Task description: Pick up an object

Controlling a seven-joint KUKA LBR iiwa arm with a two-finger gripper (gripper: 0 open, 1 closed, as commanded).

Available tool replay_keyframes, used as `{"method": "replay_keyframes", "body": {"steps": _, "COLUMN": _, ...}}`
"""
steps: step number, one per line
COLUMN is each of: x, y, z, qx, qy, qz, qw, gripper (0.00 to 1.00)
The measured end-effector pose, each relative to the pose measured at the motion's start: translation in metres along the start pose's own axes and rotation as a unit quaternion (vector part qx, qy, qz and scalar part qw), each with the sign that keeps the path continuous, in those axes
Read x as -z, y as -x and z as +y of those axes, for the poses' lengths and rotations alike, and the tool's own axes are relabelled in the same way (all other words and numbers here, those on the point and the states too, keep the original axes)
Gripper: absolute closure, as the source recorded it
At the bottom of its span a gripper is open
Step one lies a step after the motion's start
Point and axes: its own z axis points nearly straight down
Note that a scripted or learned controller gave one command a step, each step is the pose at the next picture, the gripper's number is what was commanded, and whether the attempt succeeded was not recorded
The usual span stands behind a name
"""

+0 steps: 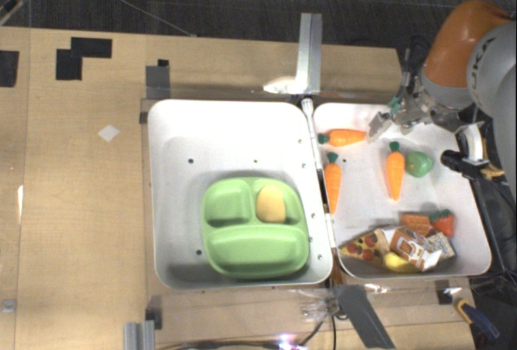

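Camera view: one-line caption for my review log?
Arm's pincer hovers over right bin near a carrot; green tray in left bin holds a yellow fruit.

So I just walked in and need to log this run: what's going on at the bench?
The grey arm reaches in from the right, its hand over the far end of the right bin, beside a toy carrot. Nothing shows between its fingers. Two more carrots, a green ball and a pile of toy food lie in that bin. The left bin holds a green divided plate with a yellow egg-shaped toy.

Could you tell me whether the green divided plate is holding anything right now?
Yes: a yellow round item sits in the green divided plate's upper right compartment.
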Motion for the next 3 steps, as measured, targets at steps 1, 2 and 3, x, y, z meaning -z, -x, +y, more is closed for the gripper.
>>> {"method": "replay_keyframes", "body": {"steps": 1, "x": -0.012, "y": -0.012, "z": -0.064, "qx": 0.002, "qy": -0.004, "qz": 0.002, "qw": 1.0000, "gripper": 0.00}}
{"method": "replay_keyframes", "body": {"steps": 2, "x": 0.002, "y": -0.012, "z": -0.059, "qx": 0.003, "qy": 0.002, "qz": 0.000, "qw": 1.0000, "gripper": 1.00}}
{"method": "replay_keyframes", "body": {"steps": 3, "x": 0.015, "y": -0.012, "z": -0.057, "qx": 0.004, "qy": 0.006, "qz": -0.001, "qw": 1.0000, "gripper": 1.00}}
